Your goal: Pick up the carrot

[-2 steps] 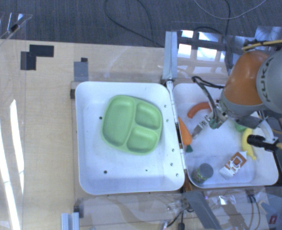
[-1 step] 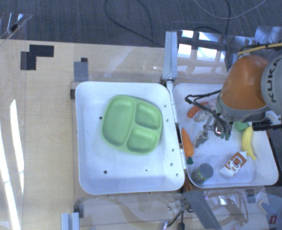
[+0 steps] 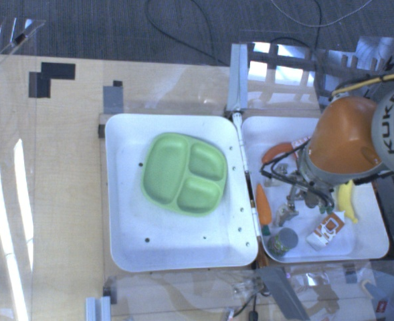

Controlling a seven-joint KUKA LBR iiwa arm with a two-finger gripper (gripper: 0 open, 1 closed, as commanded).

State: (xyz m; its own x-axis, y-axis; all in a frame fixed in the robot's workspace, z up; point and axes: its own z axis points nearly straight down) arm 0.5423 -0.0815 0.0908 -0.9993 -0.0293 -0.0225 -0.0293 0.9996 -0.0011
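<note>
1. The carrot (image 3: pixel 263 204) lies in the right bin (image 3: pixel 377 246), tight against its left wall. It is long and orange, with its green end pointing toward the bottom of the view.
2. The gripper (image 3: pixel 291 209) hangs just to the right of the carrot. It is not touching it.
3. I can see metal fingers, but I cannot tell how wide they are. I see nothing held between them.
4. My guess is that the arm is still lining up for the grab.
5. To do it well, the gripper should slide left until it is right over the middle of the carrot.
6. The fingers should close across the thin way of the carrot, not along its length.
7. The wall is very near, so one finger has little room there. That could make the grab slip.
8. Other things sit near: a banana (image 3: pixel 346 201), a small carton (image 3: pixel 325 231), a grey round thing (image 3: pixel 283 241) and a red thing (image 3: pixel 277 152). The gripper should not bump them.
9. The left bin (image 3: pixel 123 246) holds a green tray (image 3: pixel 183 173), well apart from the carrot.
10. Writing: big letters "KU" show on the arm (image 3: pixel 344 136). The carton has a print too small to read.
</note>
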